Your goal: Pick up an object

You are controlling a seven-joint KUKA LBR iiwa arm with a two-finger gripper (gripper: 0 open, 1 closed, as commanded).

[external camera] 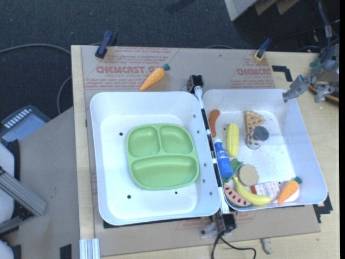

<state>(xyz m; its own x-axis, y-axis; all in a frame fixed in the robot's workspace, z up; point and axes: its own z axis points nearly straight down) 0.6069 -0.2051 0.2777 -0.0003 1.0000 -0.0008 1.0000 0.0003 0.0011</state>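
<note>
The right bin point(302, 144) holds several toy foods: a yellow corn cob point(232, 139), an orange sausage point(214, 121), a sandwich wedge point(252, 120), a small can point(256, 137), a blue bottle point(222, 158), a round brown disc point(248, 174), a banana point(251, 195), a watermelon slice point(234, 196), a red-and-white packet point(266, 188) and a carrot point(288, 190). My gripper point(311, 89) hangs above the far right corner of this bin, apart from all the objects and with nothing visibly in it.
In the left bin point(108, 144) lies a green divided plate point(161, 156). A second toy carrot point(152, 78) rests on the cardboard behind the left bin. Blue clamps point(104, 43) hold the board's far edge. A black clip point(194, 82) joins the bins.
</note>
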